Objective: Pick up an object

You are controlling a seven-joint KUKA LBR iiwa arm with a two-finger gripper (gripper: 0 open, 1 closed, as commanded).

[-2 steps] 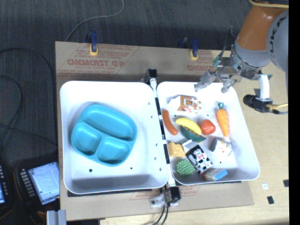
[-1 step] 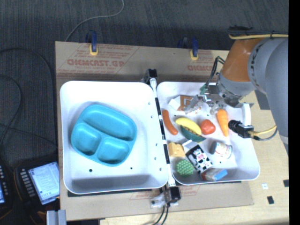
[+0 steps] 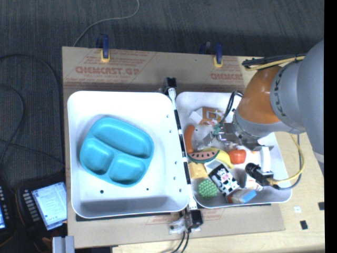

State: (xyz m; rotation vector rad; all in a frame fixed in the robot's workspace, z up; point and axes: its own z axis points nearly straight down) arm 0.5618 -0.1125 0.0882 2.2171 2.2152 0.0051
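The right bin (image 3: 287, 194) holds a crowded pile of small things: a watermelon slice (image 3: 202, 154), an orange piece (image 3: 189, 138), a yellow wedge (image 3: 197, 171), a green bumpy ball (image 3: 208, 188), a black-and-white spotted toy (image 3: 225, 181) and a small red fruit (image 3: 238, 156). My gripper (image 3: 211, 135) is low in this bin, over its upper middle, just above the watermelon slice and to the right of the orange piece. The wrist hides what lies under it. Nothing can be seen held.
The left bin (image 3: 121, 204) holds a blue divided plate (image 3: 117, 149). A brown card (image 3: 210, 114) lies at the back of the right bin, and a blue-and-orange item (image 3: 245, 196) at its front wall. The grey arm covers the bin's right side.
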